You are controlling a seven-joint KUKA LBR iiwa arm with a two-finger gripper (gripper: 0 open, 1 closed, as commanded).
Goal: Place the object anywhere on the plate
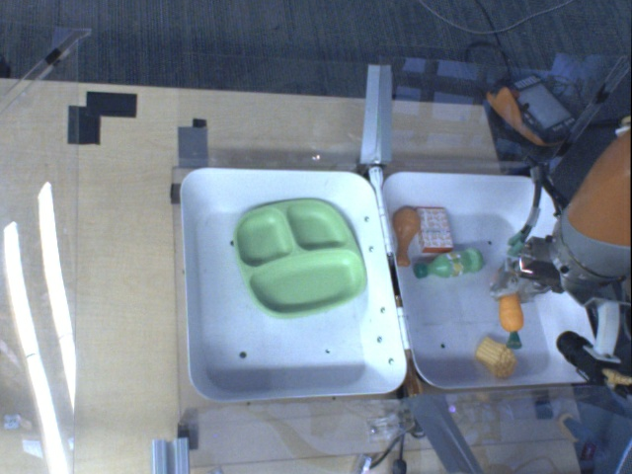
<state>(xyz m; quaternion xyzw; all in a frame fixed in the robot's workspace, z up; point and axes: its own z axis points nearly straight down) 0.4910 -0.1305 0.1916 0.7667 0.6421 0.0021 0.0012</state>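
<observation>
A green plate (299, 257) with three compartments lies in the left bin (212, 363). The right bin (444, 373) holds several toy foods. An orange carrot (511, 314) lies near its right side, and a yellow corn cob (496, 356) sits just below it. A green bottle (449, 263) lies on its side mid-bin. At the bin's upper left are a brown drumstick (405, 231) and a small red-and-white box (434, 229). My gripper (520, 273) hangs over the right bin, just above the carrot's upper end. Whether it touches the carrot is unclear.
A raised divider wall (387, 265) separates the two bins. A metal post (376, 117) stands behind the divider. Cables and dark equipment (533, 107) sit at the back right. The arm's grey body (602, 215) overhangs the right bin's right edge.
</observation>
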